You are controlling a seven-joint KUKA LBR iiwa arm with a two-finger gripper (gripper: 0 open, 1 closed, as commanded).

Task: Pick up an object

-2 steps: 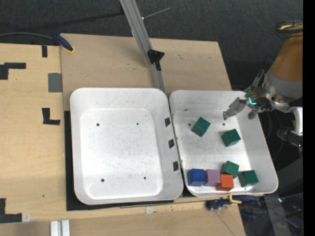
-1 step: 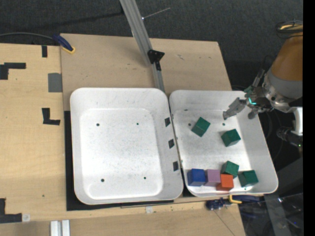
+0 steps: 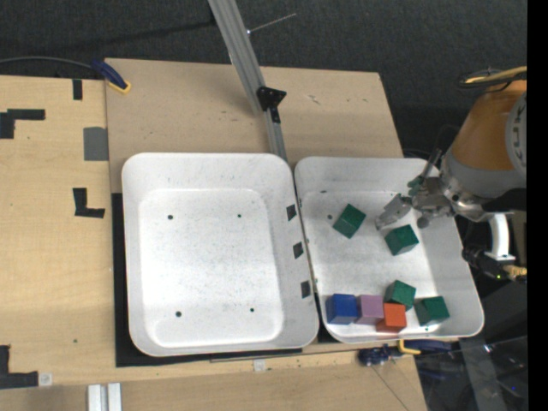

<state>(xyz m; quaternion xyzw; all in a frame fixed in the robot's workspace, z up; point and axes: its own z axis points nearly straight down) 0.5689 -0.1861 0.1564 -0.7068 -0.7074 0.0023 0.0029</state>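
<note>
The right bin (image 3: 445,255) holds several small blocks. One green cube (image 3: 348,221) lies near its middle, and another green cube (image 3: 401,240) sits to its right. Along the front wall are a blue cube (image 3: 342,306), a purple cube (image 3: 372,306), an orange cube (image 3: 394,316) and two more green blocks (image 3: 400,294) (image 3: 432,308). My gripper (image 3: 408,217) reaches in from the right and hangs open just above and behind the second green cube. Nothing is between its fingers.
The left bin (image 3: 137,229) stands beside the right one, their rims touching. A slanted metal pole (image 3: 244,50) runs from the top of the view down to the gap between the bins. A blue clamp (image 3: 111,74) lies at the bench's far left.
</note>
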